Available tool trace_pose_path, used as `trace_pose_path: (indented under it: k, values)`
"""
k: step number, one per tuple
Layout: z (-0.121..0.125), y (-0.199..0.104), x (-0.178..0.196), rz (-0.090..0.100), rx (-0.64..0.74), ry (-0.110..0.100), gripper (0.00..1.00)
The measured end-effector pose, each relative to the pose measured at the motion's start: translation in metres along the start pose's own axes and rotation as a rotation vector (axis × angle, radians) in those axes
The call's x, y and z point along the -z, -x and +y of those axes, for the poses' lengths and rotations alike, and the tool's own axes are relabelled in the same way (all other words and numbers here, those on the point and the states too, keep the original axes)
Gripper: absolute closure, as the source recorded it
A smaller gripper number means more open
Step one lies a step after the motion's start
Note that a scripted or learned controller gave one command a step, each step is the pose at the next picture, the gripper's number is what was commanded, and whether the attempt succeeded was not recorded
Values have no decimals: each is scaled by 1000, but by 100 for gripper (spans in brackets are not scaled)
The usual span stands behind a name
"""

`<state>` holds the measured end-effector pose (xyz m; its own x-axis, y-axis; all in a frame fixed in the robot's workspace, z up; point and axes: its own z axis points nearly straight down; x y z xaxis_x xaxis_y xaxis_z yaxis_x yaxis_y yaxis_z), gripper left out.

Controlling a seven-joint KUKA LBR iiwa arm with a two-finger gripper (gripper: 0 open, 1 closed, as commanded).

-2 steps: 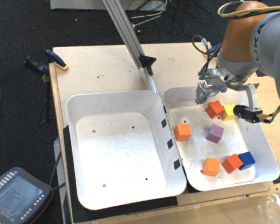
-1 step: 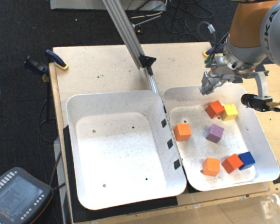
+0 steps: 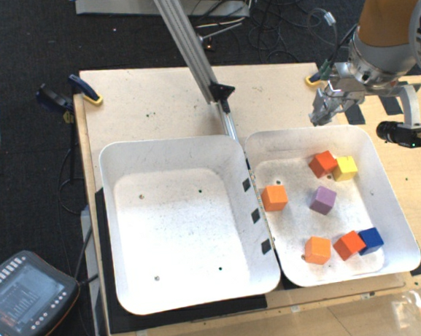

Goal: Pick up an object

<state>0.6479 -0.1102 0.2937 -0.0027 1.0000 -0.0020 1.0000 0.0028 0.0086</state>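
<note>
The gripper [image 3: 327, 107] hangs above the far rim of the right bin [image 3: 398, 217], near that bin's back edge. Its finger state cannot be determined from this angle; nothing is seen between them.

All candidate objects lie in the right bin, nearer the viewer than the gripper. The closest pair is the red-orange cube [image 3: 323, 163] and the yellow cube [image 3: 345, 167], which touch one another. They sit just forward of the gripper, almost directly in line with it. The orange cube [image 3: 275, 197] lies forward and toward the left bin [image 3: 122, 164]. The purple cube [image 3: 322, 200] sits mid-bin. Three more rest by the near rim: a second orange cube [image 3: 318, 250], a red cube [image 3: 348, 245] and a blue cube [image 3: 370, 239], the latter two touching.

Judgement: the shortest move is forward and down to the red-orange and yellow pair. Their contact may hinder finger entry. The purple cube stands apart and offers cleaner access.
</note>
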Motion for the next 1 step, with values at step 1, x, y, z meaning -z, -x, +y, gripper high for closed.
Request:
trace_pose_path:
  k: [1]
  values:
    - [-20,-46,0,3,3,-9,100]
